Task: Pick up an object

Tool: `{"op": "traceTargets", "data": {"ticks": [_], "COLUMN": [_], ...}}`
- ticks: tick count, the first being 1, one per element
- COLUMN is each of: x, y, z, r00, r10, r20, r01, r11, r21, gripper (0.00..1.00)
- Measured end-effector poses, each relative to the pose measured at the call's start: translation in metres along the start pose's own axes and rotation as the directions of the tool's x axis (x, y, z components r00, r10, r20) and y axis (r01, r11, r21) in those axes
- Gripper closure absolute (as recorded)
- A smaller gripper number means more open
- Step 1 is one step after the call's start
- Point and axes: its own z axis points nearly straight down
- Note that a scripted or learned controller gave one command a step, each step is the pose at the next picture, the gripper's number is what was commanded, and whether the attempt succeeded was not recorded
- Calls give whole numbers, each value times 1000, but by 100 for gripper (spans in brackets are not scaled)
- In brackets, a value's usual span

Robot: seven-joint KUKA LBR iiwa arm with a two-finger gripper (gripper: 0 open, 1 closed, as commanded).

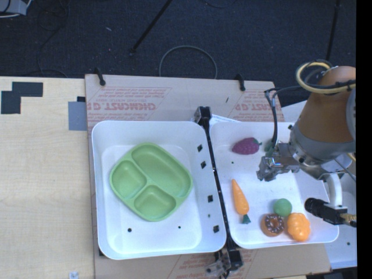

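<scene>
The right bin (256, 240) holds several toy foods. A purple berry-like piece (246, 146) lies near its back. An orange carrot (239, 197) with a green tip lies toward the bin's left side. At the front sit a green ball (282, 207), a brown doughnut (272, 225) and an orange fruit (298, 227), close together. My gripper (268, 170) hangs over the middle of the right bin, right of the carrot and behind the green ball. No object shows between its fingers.
A green divided plate (151, 181) lies in the left bin (110, 237). A black divider (212, 179) runs between the bins. The arm's orange band (328, 112) and grey body cover the right bin's far right side. A black part (324, 210) sticks out at the right rim.
</scene>
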Motion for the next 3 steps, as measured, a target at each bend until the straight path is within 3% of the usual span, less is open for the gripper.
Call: {"op": "traceTargets", "data": {"ticks": [3], "x": [166], "y": [-2], "z": [-17], "r00": [1000], "r10": [-1], "r20": [1], "r01": [1], "r11": [1000], "r21": [2], "gripper": [100]}}
